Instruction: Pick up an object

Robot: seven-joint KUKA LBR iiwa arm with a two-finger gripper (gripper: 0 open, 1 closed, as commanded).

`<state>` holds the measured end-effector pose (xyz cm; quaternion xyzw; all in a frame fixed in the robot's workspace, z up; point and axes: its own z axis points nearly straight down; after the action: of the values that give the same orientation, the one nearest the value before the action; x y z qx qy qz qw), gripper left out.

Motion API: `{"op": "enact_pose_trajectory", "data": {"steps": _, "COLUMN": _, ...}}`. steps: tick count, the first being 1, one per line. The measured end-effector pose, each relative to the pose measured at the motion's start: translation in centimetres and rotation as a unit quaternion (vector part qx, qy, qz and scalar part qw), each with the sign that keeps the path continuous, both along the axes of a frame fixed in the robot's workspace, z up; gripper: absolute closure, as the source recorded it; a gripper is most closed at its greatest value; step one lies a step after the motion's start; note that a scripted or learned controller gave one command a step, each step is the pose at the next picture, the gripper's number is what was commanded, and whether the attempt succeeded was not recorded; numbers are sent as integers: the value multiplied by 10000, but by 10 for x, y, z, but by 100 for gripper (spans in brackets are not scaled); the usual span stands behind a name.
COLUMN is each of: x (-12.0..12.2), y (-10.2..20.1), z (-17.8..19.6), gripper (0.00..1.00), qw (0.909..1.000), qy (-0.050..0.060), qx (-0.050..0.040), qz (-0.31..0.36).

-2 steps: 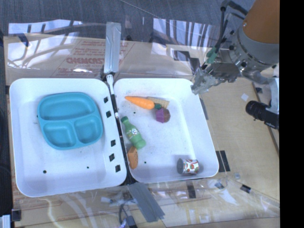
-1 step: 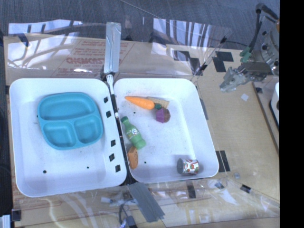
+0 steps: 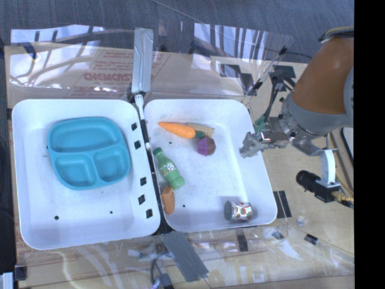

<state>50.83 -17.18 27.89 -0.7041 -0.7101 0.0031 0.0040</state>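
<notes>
My gripper [image 3: 251, 144] hangs at the right rim of the right bin [image 3: 260, 179], out at the end of my grey arm [image 3: 322, 83] with its broad orange band; the metal tip is small and blurred from this height, so I cannot tell how it stands, and nothing shows clamped in it.

The things I could pick lie in that right bin; a smooth tapered orange carrot [image 3: 178, 129] lies near the back, its leafy end pointing right; just beside that end sits a rounded dark purple piece [image 3: 206, 146], like a small plum or beet; a green plastic bottle [image 3: 168, 168] with a white label lies on its side near the left wall; just below it, near the wall, a small orange-brown lump [image 3: 168, 200]; a short metal can [image 3: 239, 211] with a red and white label lies on its side near the front right corner.

The left bin [image 3: 36, 215] is shallow white plastic with rounded corners; in it rests a glossy blue divided tray [image 3: 89, 151] with three compartments.

Both bins stand on a pale bench [image 3: 301, 245] of wood and cardboard, with clear plastic sheeting catching the light behind them; beyond is dark grey floor [image 3: 78, 5].
</notes>
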Motion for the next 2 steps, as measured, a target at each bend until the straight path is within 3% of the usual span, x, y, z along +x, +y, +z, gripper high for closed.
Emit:
{"op": "enact_pose_trajectory", "data": {"steps": 1, "x": -18, "y": -40, "z": -63, "gripper": 100, "qw": 10000, "qy": -11, "qx": -3, "qz": -14}}
{"op": "enact_pose_trajectory", "data": {"steps": 2, "x": 96, "y": 96, "z": -22, "gripper": 100, "qw": 10000, "qy": -56, "qx": 13, "qz": 53}}
